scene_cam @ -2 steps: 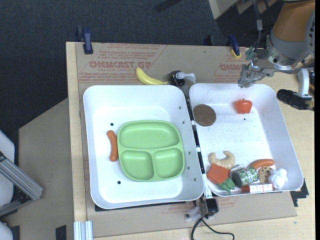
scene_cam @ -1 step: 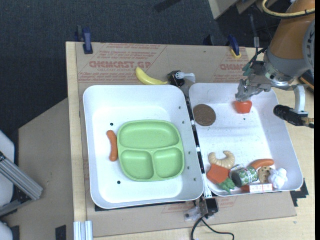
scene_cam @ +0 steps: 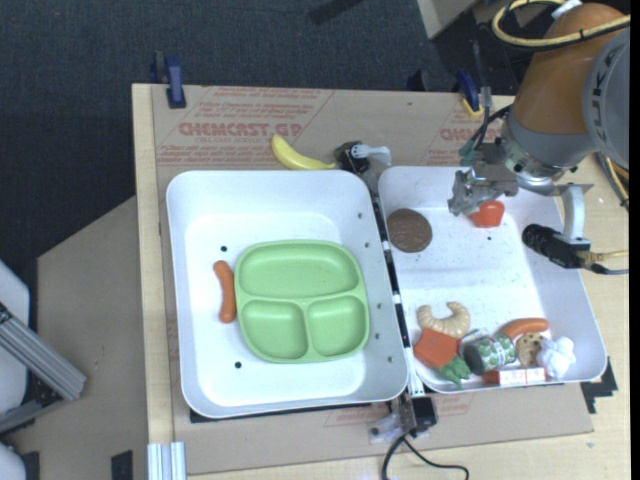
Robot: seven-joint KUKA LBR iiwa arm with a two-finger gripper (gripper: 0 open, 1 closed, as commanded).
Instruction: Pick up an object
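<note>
My gripper [scene_cam: 474, 196] hangs over the far part of the right bin [scene_cam: 560, 298], reaching in from the right. A small red piece [scene_cam: 489, 214] lies right at its fingertips, partly covered by them; I cannot tell whether it is gripped or just lying beneath them. A brown round disc [scene_cam: 409, 230] lies to the gripper's left on the bin floor. At the bin's near end there is a pile: a tan croissant shape [scene_cam: 445, 316], an orange-red block [scene_cam: 435, 348], a green piece [scene_cam: 456, 370], a small can [scene_cam: 490, 353] and a red sausage [scene_cam: 525, 326].
The left bin [scene_cam: 190, 228] holds a green divided plate [scene_cam: 300, 298] and an orange hot dog [scene_cam: 226, 290] beside it. A yellow banana [scene_cam: 300, 156] and a small black-and-white object [scene_cam: 360, 155] lie on the bench behind the bins.
</note>
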